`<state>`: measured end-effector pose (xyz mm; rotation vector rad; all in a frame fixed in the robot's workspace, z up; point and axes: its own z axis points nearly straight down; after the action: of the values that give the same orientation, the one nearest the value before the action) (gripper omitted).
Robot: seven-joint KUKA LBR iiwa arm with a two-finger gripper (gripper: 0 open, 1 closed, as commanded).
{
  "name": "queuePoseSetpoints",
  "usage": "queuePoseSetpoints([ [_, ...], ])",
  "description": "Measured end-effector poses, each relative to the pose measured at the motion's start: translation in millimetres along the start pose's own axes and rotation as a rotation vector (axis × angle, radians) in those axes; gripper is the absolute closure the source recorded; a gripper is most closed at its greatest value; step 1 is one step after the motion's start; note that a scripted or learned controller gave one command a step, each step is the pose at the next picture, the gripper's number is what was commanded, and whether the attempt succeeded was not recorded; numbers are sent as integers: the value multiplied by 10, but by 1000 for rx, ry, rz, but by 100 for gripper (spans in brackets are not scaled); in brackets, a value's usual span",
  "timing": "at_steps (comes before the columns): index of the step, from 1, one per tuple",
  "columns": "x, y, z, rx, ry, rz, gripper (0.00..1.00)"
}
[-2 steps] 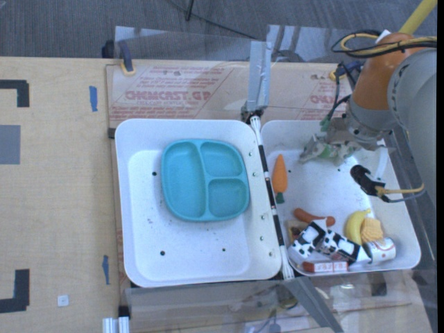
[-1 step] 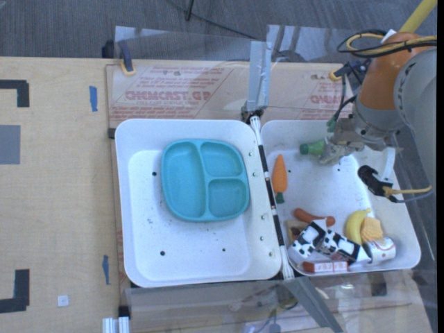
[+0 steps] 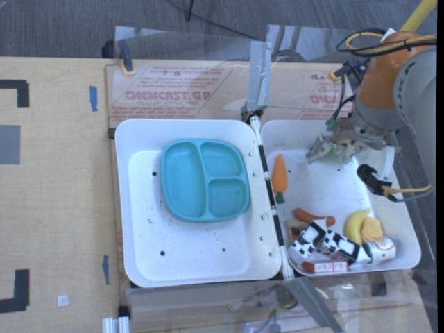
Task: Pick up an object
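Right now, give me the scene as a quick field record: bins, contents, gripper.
left bin: teal divided plate, lying flat
right bin: carrot by the left wall; heap of toys along the near edge
heap: sausage, black-and-white cow, banana
gripper: over the far part of the right bin, apart from the carrot and the heap
held: nothing visible

bench top (image 3: 55,186): pale wood grain, matt, looks like plywood to me
bins (image 3: 139,207): white plastic, smooth, a bit speckled
divided plate (image 3: 205,180): teal plastic, smooth with a soft sheen
carrot (image 3: 279,174): orange toy plastic, slightly glossy
banana (image 3: 356,224): yellow plastic, smooth
cardboard sheet (image 3: 180,92), upper middle of the frame: brown, matt, printed
my arm (image 3: 416,82): grey smooth shell, glossy orange band
floor (image 3: 83,12): grey, rough like carpet
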<state>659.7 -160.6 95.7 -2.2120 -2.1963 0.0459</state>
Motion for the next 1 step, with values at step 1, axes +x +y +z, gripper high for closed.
queuePoseSetpoints([
  [1,-311,52,92,-19,10,0,0],
])
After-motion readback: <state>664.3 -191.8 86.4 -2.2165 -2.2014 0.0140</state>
